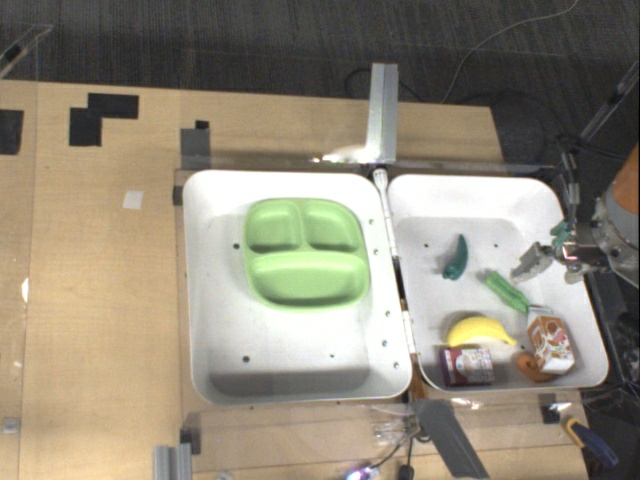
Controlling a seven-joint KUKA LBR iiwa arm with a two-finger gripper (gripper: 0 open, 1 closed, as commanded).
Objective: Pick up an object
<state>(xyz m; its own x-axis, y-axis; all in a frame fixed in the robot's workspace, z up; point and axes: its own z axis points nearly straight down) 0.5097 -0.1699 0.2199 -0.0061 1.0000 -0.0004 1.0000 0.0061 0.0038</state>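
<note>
Green stick [507, 292] lies ungrasped in right bin [440, 200], nearest the gripper [545, 258]; approach stage judged, descent and closing required; finger opening cannot be told.

We take this for a robotics lab: a plywood table [90, 298] carries two white bins [215, 368] clamped between aluminium brackets [384, 108], black marker patches [100, 116] sit at its far left, loose cables [510, 28] trail over dark carpet [250, 18] beyond.
</note>
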